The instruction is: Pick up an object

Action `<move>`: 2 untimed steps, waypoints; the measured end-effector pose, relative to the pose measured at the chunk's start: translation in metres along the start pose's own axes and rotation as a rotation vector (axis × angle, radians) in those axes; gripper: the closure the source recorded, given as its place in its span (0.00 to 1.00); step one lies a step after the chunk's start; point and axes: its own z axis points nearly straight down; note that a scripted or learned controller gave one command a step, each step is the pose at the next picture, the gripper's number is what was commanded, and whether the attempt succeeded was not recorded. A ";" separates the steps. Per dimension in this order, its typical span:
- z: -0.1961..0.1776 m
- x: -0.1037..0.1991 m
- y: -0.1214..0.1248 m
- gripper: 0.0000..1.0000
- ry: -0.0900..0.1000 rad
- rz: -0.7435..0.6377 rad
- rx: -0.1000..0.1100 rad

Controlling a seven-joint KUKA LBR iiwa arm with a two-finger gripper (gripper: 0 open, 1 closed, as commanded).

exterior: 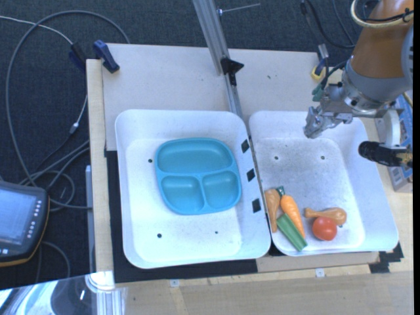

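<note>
In the right bin (308, 169), near its front edge, lie two orange carrots (289, 214), a green vegetable (291, 233), a red tomato (324, 229) and a tan squash-shaped piece (328, 213). My gripper (317, 125) hangs over the bin's far right part, well behind these items and apart from them. Nothing shows between its fingers.
The left bin (138, 176) holds a blue divided plate (197, 174). A metal pole (213, 25) slants down to the seam between the bins. Cables lie on the dark floor at left, and a blue clamp (105, 55) sits on the bench's far left corner.
</note>
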 end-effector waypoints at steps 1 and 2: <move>-0.009 0.049 -0.017 1.00 0.000 -0.001 0.000; -0.002 0.110 -0.030 1.00 0.000 -0.002 0.002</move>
